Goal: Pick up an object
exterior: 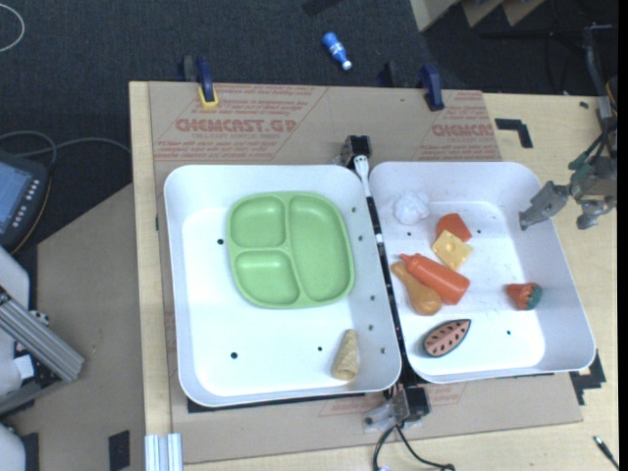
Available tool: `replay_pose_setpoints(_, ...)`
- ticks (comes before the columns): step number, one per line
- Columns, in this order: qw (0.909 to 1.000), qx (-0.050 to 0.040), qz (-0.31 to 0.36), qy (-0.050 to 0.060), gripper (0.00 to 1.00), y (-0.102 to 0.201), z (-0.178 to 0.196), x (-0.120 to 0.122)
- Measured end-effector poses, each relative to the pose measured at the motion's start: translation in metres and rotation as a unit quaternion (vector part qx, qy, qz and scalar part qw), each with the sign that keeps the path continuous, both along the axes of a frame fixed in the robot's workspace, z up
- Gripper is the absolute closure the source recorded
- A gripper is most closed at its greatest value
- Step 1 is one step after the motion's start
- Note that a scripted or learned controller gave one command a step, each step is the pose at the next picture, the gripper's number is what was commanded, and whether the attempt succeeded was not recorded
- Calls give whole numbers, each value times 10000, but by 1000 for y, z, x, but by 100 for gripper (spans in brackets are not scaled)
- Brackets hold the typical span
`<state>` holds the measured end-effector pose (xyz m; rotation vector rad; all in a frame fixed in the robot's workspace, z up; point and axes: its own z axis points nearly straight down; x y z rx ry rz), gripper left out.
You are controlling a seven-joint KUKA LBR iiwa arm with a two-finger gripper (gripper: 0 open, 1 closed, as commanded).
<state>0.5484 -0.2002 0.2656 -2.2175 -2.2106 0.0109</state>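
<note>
The jaws hang at the right edge of the right bin, over its far right rim; two fingers show spread apart, open, with nothing between them. Nearest them inside that bin is a small red and green piece, near the right wall with bare floor around it. Toward the bin's left wall lie an orange wedge touching a yellow cheese piece, an orange carrot over a tan piece, and a white lump near the far left corner. A dark oval slice sits by the near edge. The left bin holds a green divided plate in its far half and a tan cone at its near right corner. The bins touch along the worktop centre.
</note>
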Motion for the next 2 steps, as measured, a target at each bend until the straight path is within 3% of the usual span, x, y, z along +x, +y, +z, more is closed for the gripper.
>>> replay_pose_setpoints(1,10000,-16,16,-66,0,1,7,2)
replay_pose_setpoints(2,10000,-3,12,-33,0,-8,-50,5)
